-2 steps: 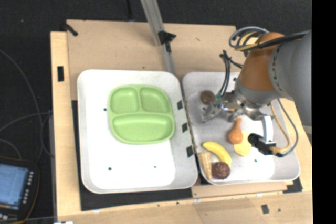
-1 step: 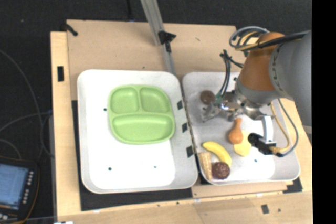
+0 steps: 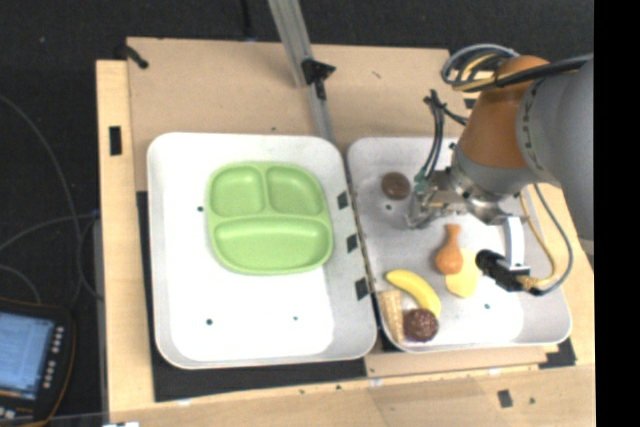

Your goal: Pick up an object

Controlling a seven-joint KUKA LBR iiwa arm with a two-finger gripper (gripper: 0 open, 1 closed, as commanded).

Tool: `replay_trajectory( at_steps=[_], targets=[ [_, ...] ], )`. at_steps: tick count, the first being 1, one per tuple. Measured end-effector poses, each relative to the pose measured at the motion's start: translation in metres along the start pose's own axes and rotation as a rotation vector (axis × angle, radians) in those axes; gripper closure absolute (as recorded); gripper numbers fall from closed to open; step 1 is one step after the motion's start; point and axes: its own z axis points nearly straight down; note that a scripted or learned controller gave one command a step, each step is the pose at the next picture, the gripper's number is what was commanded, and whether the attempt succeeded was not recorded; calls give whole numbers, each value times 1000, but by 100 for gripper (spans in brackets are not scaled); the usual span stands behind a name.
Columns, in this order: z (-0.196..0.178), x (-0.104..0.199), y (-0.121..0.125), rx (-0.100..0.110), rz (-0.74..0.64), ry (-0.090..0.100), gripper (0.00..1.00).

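Observation:
The right bin (image 3: pixel 520 315) holds several toy foods. A brown round piece (image 3: pixel 396 185) lies at its far left. An orange chicken drumstick (image 3: pixel 450 251) lies mid-bin, with a pale yellow piece (image 3: pixel 463 284) just below it. A yellow banana (image 3: pixel 415 290) and a dark maroon round piece (image 3: pixel 421 324) sit near the front edge. My gripper (image 3: pixel 424 212) hangs low over the bin floor, between the brown piece and the drumstick, and nothing shows between its fingers. The grey arm with its orange band (image 3: pixel 495 130) covers the bin's far right.
The left bin (image 3: pixel 180 315) holds a green divided plate (image 3: pixel 269 218). A metal pole (image 3: pixel 285 5) slants up from between the bins' far edges. Black cables (image 3: pixel 550 245) loop off the wrist over the right bin. A small screen (image 3: pixel 30 355) sits at lower left.

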Motion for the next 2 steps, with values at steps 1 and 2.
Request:
replay_trajectory(
  at_steps=[1,2],
  targets=[
    [-41,-2,0,1,-4,-2,100],
    [-100,-10,9,-5,-13,-3,100]
  ],
)
